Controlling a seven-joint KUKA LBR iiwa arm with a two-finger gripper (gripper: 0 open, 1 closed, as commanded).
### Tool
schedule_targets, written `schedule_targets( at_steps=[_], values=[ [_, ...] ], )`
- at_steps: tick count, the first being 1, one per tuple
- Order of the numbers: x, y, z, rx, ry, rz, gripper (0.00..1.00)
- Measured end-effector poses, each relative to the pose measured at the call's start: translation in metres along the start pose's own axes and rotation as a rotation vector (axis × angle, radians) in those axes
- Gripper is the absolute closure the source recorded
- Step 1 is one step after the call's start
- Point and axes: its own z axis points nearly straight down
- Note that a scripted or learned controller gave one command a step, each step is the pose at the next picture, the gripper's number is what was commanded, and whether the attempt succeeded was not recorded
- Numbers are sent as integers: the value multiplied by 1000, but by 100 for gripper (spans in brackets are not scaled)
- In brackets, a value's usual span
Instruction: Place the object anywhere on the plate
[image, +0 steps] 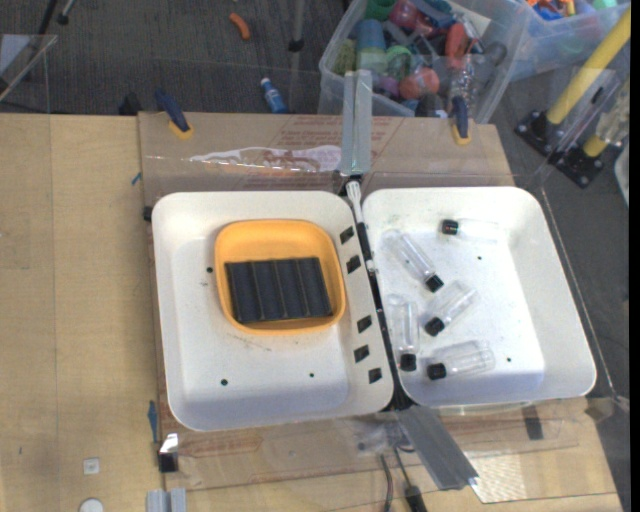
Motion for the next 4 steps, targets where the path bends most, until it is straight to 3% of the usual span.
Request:
schedule_targets(
  at_steps=[1, 3, 4],
  values=[
    [4, -3, 0, -1, 2, -322, 100],
    [-8, 1, 0, -1, -4, -782, 100],
    [-7, 0, 0, -2, -4, -1171, 100]
  ],
)
